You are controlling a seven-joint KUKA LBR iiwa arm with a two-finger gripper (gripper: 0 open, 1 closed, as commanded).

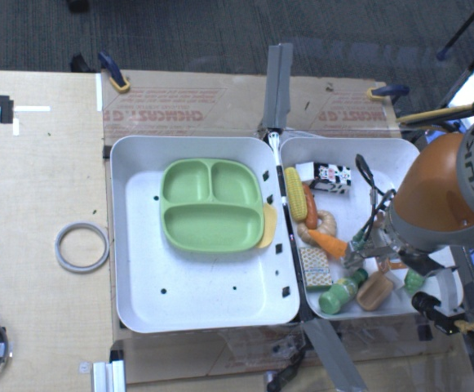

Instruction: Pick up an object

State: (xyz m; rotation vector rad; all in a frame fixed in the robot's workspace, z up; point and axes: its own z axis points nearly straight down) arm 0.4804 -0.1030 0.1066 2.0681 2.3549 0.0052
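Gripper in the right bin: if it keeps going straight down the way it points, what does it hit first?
Most likely the orange carrot: the gripper sits right beside it, angled down into the right bin. The green bottle and brown piece lie nearer the front. Depth is unclear from one view.

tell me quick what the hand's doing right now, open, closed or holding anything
Hand: cannot be told; it is low in the right bin among the toy food, beside the carrot.

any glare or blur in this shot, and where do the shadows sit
Camera view: even, soft light; a bright washed-out patch at the right edge by the arm; the green plate looks sharp, the toys under the hand look softer; faint shadow along the left bin's inner walls.
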